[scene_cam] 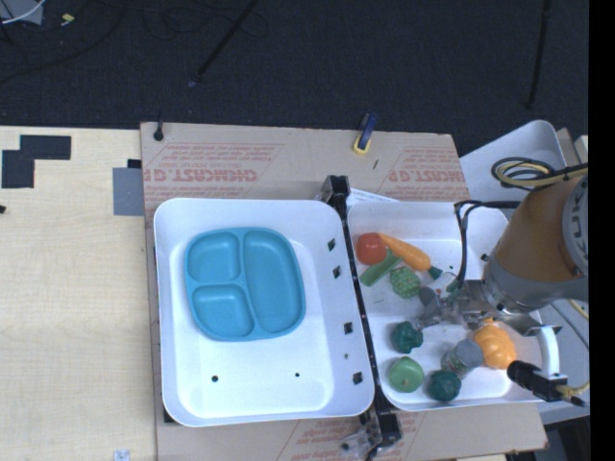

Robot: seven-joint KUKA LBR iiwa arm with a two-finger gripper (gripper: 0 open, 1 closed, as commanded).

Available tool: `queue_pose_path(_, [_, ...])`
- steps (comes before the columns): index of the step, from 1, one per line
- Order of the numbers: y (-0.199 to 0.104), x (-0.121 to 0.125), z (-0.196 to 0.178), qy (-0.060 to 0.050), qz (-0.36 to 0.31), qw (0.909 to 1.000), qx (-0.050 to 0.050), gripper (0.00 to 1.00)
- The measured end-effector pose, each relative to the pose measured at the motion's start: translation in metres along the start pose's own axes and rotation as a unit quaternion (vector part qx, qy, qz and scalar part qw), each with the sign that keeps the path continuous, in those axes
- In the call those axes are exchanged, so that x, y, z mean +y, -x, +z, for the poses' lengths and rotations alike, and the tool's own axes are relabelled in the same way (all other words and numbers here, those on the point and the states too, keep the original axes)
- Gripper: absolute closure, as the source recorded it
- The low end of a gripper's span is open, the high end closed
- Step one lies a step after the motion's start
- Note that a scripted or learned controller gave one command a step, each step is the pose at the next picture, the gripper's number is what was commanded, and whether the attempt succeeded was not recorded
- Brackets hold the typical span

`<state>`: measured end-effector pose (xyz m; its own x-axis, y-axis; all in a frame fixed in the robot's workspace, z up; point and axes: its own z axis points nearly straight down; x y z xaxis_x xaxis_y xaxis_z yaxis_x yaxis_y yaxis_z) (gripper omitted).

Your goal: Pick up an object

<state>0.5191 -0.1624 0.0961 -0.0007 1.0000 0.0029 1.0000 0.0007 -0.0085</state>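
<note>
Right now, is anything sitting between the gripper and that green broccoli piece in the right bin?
Nothing visible does. The gripper sits just right of and below the broccoli piece, with bare floor of the right bin between them. The carrot lies above it, the tomato to its upper left.

Bench with two white bins

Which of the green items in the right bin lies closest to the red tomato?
The long green vegetable: it lies slanted just below the red tomato, beside the carrot. The other green items sit lower in the bin.
</note>
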Motion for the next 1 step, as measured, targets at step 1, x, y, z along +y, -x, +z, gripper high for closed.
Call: queue_pose_path(1, [-0.0008, -0.0003, 0.0093, 0.002, 0.001, 1.0000, 0.000, 0.00])
